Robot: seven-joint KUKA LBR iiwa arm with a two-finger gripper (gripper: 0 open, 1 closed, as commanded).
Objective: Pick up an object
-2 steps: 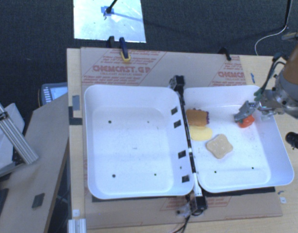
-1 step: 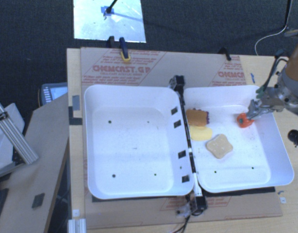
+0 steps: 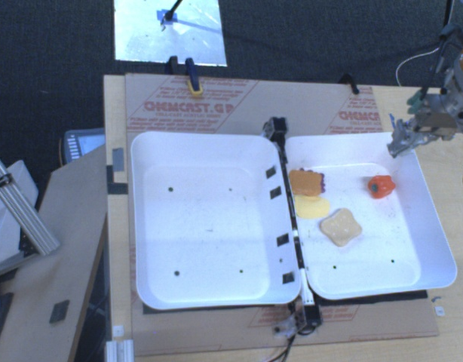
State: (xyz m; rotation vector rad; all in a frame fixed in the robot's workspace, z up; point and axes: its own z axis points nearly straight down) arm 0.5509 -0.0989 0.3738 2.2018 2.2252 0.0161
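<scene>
Camera view: our gripper [image 3: 401, 143] hovers, grip state unclear. Just below-left of it lies the red pepper [image 3: 380, 186], likely light, smooth, slippery; we'd pinch across its body.

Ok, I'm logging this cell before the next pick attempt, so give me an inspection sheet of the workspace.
Surface: bench bears two white bins side by side, the left bin and the right bin.
Job's things: in the right bin, an orange block, a yellow piece, a beige piece and a red-orange piece.
Clutter: yellow clamp at the bench's far edge.
Grippers: gripper above the right bin's far right rim, holding nothing visible.
Cables: white cable looping by the arm.
Surroundings: dark floor, silvery sheet.
</scene>
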